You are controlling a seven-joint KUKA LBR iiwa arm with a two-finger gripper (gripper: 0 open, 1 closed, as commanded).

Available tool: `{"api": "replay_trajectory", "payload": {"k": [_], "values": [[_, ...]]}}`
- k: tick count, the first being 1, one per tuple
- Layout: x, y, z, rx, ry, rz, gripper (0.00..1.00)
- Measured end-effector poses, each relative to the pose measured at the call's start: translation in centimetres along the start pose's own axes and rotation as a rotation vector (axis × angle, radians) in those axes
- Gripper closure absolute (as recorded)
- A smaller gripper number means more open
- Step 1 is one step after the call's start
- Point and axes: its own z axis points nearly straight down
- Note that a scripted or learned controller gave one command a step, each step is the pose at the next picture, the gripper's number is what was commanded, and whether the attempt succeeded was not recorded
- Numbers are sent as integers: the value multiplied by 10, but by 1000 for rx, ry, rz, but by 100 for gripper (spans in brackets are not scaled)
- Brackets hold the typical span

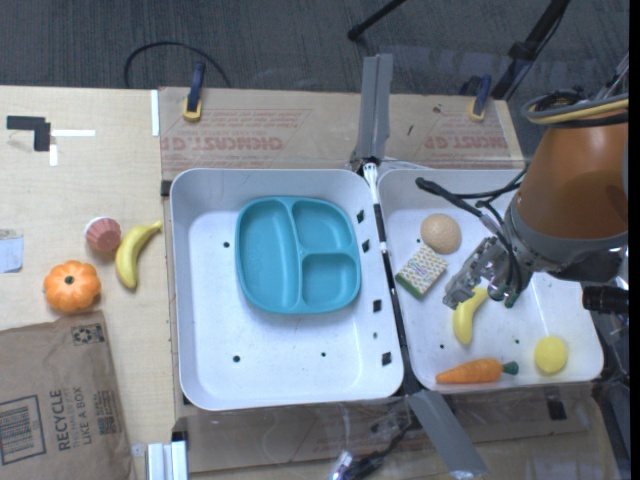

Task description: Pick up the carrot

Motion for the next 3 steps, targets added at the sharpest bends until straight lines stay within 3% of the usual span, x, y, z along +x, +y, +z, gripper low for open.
{"api": "replay_trajectory", "payload": {"k": [1, 2, 3], "values": [[15, -5, 14, 3, 2, 399, 100], [26, 9, 14, 3, 1, 785, 100], [-21, -55, 7, 5, 1, 1015, 100]]}}
